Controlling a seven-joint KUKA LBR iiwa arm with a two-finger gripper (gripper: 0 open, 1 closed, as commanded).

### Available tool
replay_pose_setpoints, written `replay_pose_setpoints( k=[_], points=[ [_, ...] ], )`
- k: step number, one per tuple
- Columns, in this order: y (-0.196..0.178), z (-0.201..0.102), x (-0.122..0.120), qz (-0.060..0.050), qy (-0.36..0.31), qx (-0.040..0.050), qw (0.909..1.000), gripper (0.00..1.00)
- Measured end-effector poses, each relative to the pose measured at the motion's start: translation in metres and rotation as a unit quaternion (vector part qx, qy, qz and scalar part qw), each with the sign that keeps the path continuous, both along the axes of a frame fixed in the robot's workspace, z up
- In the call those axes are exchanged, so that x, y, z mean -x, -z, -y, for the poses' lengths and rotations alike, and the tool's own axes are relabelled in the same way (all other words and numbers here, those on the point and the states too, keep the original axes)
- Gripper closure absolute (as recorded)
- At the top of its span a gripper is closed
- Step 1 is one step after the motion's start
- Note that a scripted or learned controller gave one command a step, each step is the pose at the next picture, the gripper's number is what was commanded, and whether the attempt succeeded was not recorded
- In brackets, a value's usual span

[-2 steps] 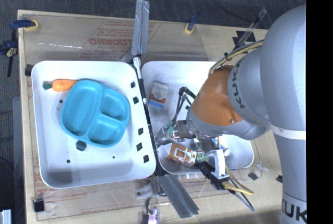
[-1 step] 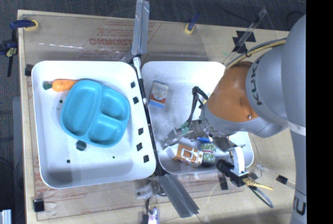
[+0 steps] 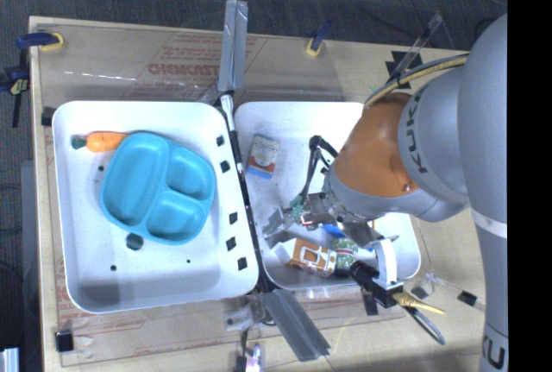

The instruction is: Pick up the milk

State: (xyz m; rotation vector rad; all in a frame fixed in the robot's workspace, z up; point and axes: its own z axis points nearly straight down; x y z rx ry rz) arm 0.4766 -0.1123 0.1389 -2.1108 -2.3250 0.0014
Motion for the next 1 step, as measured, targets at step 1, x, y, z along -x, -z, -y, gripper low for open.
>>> replay_pose_setpoints(
  k=[1],
  points=[
    [0.0435,0.0044,-0.002,0.007,-0.06,0.0088,0.9982,0.0]
  ],
)
